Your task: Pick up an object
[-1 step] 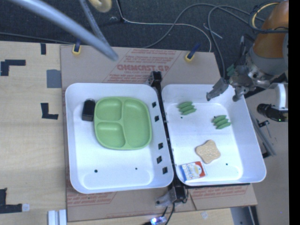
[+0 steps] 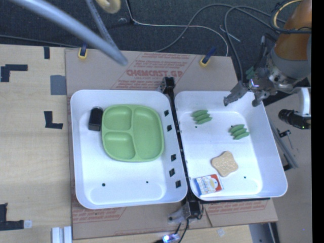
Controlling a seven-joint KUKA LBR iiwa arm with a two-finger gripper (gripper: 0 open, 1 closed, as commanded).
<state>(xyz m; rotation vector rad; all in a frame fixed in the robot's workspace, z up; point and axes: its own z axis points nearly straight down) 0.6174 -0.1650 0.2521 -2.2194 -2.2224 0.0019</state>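
Gripper: the gripper (image 2: pixel 244 98) sits at the upper right of the frame, over the top right corner of the right bin; its two dark fingers (image 2: pixel 231 97) are spread apart with nothing between them.
Arm: the grey arm (image 2: pixel 291 49) with its orange band enters from the right edge of the frame, above the right bin.
Right bin: the shallow white right bin (image 2: pixel 268 151) fills the right middle of the frame, touching the left bin along a central seam.
Green pods, upper: a small green pod piece (image 2: pixel 201 117) lies in the upper left part of the right bin, well apart from the gripper.
Green pods, right: a second green pod piece (image 2: pixel 239 131) lies to the right of and a little below the first, below the gripper and not touching it.
Toast: a tan toast-shaped slice (image 2: pixel 225 163) lies flat in the lower middle of the right bin.
Packet: a small red, white and blue packet (image 2: pixel 208 185) lies at the lower left of the right bin, just beside the toast.
Left bin: the white left bin (image 2: pixel 83 151) fills the left middle of the frame.
Plate: a green divided plate (image 2: pixel 132 133) with three compartments lies in the upper half of the left bin.
Black block: a small black block (image 2: pixel 95 119) touches the left rim of the plate.
Tabletop: both bins rest on a brown cardboard sheet (image 2: pixel 152 70) on the wooden tabletop (image 2: pixel 30 151).
Cables: thin cables (image 2: pixel 202 19) loop across the dark surface at the top of the frame.
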